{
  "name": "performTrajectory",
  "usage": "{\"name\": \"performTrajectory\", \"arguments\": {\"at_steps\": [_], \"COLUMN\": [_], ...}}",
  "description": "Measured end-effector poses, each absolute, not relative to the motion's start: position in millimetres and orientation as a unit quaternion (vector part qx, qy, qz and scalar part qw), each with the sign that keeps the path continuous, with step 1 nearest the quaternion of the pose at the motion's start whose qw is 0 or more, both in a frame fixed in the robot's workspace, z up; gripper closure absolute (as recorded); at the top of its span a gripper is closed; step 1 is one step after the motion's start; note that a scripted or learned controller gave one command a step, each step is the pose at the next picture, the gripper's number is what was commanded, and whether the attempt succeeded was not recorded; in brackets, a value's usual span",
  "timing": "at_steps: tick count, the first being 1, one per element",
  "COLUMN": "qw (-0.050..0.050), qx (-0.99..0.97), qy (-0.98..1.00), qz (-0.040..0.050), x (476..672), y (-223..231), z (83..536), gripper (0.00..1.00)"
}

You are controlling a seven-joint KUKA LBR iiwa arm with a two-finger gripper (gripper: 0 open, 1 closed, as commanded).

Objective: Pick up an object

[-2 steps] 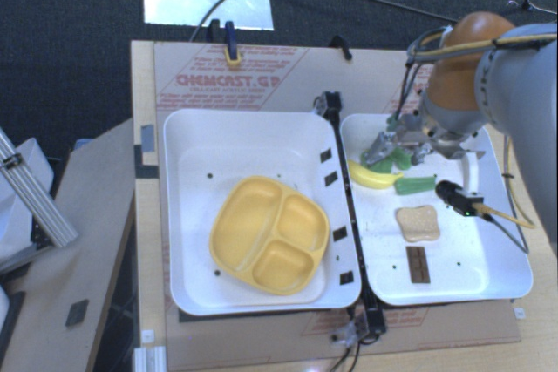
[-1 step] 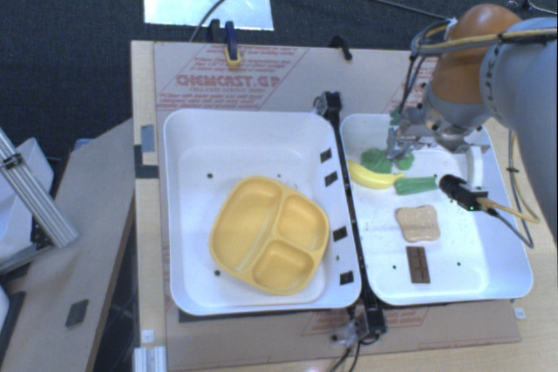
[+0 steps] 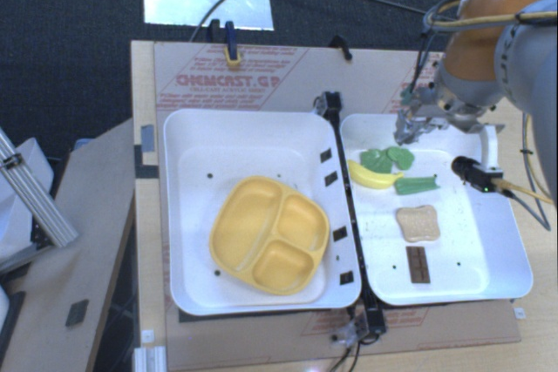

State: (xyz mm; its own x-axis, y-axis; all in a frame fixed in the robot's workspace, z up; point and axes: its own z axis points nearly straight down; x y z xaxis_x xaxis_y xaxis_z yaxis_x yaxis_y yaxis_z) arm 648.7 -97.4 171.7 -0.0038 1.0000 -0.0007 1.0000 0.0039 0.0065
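Pictured from above: gripper [image 3: 410,133] poised over the right bin [image 3: 501,270], just above green lettuce leaf [image 3: 388,158]; spread of fingers impossible to tell. Nearby: toy banana [image 3: 370,176], green bean pod [image 3: 416,184], bread slice [image 3: 418,224], chocolate bar [image 3: 418,265]. Yellow divided plate [image 3: 270,233] in left bin [image 3: 187,187]. Best approach, judged here: straight descent, centred on one item, clear of neighbours.

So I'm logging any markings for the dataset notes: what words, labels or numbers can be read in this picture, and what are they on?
"CHEMCAST GP": red print on the brown sheet under the two bins, behind the left bin.
Smaller red lines above and below that word: too blurred to read.
No readable text on the yellow plate, the food items or the arm.
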Motion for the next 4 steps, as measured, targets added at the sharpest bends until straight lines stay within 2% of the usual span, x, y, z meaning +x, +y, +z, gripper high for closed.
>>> {"name": "performTrajectory", "arguments": {"at_steps": [1,2,4], "qw": [0.003,0.000,0.001], "qx": [0.705,0.704,0.704], "qy": [0.709,0.710,0.710], "qz": [0.0025,0.0009,0.0014], "x": [650.6,643.5,654.5], "y": [-97.6,-52.4,42.1], "z": [226.7,223.4,226.6], "gripper": [1.00,1.00,1.00]}}
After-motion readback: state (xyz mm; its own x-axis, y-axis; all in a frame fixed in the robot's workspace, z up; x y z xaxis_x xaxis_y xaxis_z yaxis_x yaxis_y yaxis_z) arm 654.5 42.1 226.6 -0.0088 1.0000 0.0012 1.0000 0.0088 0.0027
